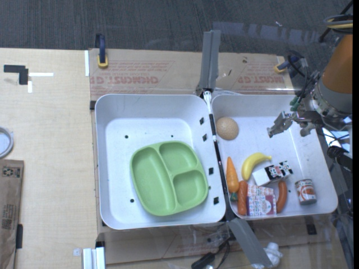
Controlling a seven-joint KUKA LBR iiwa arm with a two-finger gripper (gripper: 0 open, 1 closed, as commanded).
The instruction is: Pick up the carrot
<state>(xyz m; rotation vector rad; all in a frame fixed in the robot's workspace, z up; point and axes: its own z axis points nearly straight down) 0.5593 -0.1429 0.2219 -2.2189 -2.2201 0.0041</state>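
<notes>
White bins are set side by side on the counter (45, 111); the left bin (106, 167) bears a green divided plate (168, 177). Above the right bin (328, 175), the fingers (287, 123) are seen spread, nothing gripped. The carrot (231, 174) is laid against that bin's left wall, beside a banana (254, 162).

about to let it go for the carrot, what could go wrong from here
1. The carrot lies tight against the bin wall, so the pincer may hit the wall instead of straddling it.
2. A red packet and a banana crowd it, so a neighbour could get nudged or grabbed.
3. The pincer hangs well off to the carrot's right, so a small aiming error may close on nothing.
</notes>
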